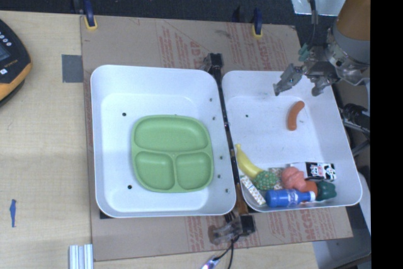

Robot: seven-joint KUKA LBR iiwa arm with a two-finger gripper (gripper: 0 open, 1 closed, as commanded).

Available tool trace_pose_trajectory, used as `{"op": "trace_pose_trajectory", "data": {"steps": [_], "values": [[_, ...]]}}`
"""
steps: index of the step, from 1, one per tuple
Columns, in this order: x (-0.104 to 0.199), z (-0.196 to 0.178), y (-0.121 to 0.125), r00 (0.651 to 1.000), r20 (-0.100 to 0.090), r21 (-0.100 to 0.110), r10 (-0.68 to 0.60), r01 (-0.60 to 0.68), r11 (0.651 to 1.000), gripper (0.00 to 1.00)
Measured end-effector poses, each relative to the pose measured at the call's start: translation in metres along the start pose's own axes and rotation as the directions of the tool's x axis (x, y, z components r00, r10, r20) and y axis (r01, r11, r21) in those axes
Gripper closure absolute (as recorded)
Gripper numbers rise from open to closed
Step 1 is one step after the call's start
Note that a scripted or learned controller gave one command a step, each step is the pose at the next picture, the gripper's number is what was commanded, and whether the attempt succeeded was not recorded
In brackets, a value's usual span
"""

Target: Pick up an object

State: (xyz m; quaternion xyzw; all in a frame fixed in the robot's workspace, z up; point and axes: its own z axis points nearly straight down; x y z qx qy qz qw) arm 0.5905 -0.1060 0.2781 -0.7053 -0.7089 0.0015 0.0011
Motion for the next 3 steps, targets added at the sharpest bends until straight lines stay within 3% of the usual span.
{"op": "trace_pose_trajectory", "data": {"steps": [1, 2, 3], "values": [[-0.081, 0.185, 0.038, 1.0, 0.0, 0.005, 0.002, -0.002, 1.0, 0.0], [-0.082, 0.172, 0.04, 1.0, 0.002, 0.002, -0.002, 0.002, 1.0, 1.0], [0.001, 0.126, 0.039, 1.0, 0.0, -0.001, -0.002, 0.002, 1.0, 1.0]]}}
